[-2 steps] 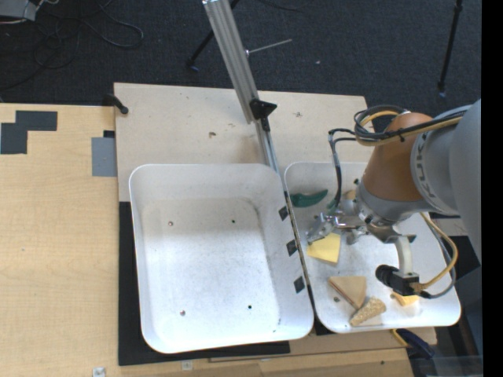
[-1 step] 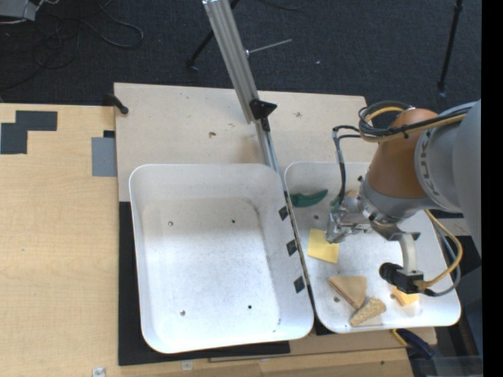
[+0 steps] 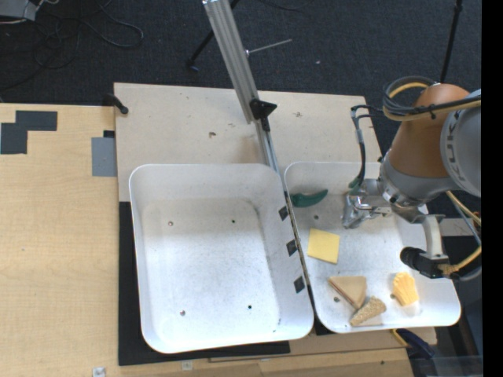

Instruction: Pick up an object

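Reaching in from the right, the arm hangs its gripper over the right bin, its claw's state impossible to tell. Inside that bin, a yellow square block lies just below-left of the gripper, a tan wedge nearer the front rim, a small yellow piece right of it, and a green object by the left wall.

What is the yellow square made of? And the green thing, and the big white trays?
The yellow square looks like soft foam or sponge: matte, flat, blunt edges. The green thing seems smooth plastic or rubber, too small to be sure. The left bin and right bin look like hard white plastic, with rounded, moulded rims.
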Available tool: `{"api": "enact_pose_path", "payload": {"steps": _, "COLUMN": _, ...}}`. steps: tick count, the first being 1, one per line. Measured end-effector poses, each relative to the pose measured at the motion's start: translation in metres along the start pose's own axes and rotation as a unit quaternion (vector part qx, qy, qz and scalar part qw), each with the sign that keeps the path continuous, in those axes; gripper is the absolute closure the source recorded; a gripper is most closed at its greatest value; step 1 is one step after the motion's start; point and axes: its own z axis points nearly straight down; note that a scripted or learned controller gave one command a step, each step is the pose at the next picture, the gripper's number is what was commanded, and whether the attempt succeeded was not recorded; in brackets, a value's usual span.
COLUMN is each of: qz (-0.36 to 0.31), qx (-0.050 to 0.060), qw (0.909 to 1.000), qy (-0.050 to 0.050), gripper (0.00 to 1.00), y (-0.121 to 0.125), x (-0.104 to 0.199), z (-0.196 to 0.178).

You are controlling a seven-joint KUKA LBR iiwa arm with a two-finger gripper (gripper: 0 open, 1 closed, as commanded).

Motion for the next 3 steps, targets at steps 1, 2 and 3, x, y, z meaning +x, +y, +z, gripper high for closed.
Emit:
{"api": "enact_pose_path", "payload": {"steps": 1, "qz": -0.006, "qx": 0.0, "qw": 1.0, "qy": 0.0, "gripper": 1.0, "y": 0.003, "x": -0.001, "z": -0.042}}
{"api": "enact_pose_path", "payload": {"steps": 2, "qz": -0.005, "qx": 0.0, "qw": 1.0, "qy": 0.0, "gripper": 1.0, "y": -0.005, "x": -0.003, "z": -0.101}}
{"api": "enact_pose_path", "payload": {"steps": 3, "qz": -0.006, "qx": 0.001, "qw": 1.0, "qy": 0.0, "gripper": 1.0, "y": -0.004, "x": -0.004, "z": -0.132}}
